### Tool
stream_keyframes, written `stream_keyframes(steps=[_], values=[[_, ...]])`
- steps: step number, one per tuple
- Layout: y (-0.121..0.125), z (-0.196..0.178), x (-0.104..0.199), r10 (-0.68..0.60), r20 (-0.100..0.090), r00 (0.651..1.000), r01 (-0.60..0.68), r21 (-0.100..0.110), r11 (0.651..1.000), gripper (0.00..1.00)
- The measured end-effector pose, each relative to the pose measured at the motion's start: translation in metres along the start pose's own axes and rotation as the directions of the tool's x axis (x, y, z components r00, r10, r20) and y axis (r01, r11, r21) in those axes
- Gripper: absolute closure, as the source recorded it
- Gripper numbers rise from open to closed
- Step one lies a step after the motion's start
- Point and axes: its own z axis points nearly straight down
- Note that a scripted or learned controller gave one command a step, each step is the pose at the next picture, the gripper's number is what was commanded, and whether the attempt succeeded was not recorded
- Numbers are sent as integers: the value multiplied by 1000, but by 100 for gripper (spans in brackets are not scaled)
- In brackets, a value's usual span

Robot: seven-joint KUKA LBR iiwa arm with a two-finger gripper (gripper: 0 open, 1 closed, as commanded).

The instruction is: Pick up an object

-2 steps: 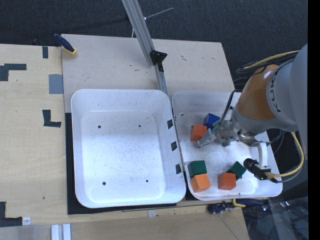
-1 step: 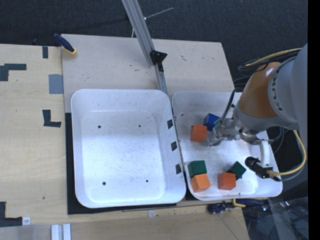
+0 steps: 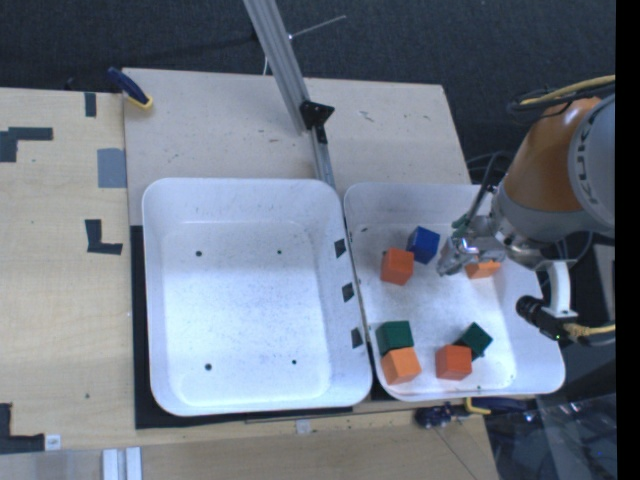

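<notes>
My gripper (image 3: 458, 256) hangs low over the right bin (image 3: 520, 373), near its upper right part. An orange block (image 3: 485, 268) lies just to its right, partly hidden by the wrist; whether they touch is unclear. A blue cube (image 3: 423, 243) sits just left of the gripper, with an orange cube (image 3: 397, 266) beside it. Near the front of the bin lie a green cube (image 3: 395, 334), an orange cube (image 3: 401, 365), a red-orange cube (image 3: 453, 361) and a dark green cube (image 3: 476, 339).
The left bin (image 3: 160, 268) stands beside the right one, their rims meeting at mid-frame. A slanted metal pole (image 3: 285, 58) crosses the bench behind the bins. The arm's cables (image 3: 548, 313) hang over the right bin's right edge.
</notes>
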Motion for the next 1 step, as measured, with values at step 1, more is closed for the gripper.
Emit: stream_keyframes(steps=[1], values=[[7,-44,0,-1,0,1000,1,0,1000,100]])
